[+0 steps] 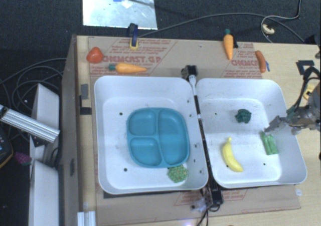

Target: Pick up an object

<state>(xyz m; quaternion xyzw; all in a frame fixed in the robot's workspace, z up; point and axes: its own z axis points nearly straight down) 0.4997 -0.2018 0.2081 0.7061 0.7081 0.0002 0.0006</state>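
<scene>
So the gripper is hanging over the right bin, coming in from the right edge. Honestly the whole end of the arm is blurring into a grey smudge from where I'm standing, so I can't tell how the pincer is set, and nothing is visibly sitting in it.

The closest thing to it is a green stick-shaped veggie, lying flat on the bin floor just below the gripper tip. Its long axis is running nearly straight up and down in the view, with the top end leaning a touch to the left, toward the gripper.

Also lying in that bin: a banana near the front left, its long axis running from upper left to lower right with the narrow tip pointing up, and a dark green broccoli-looking lump farther back.

The left bin is holding a blue divided plate with a bumpy green ball sitting right at its front edge.

Behind the bins, two carrots and a tomato are lying on the bench.
</scene>
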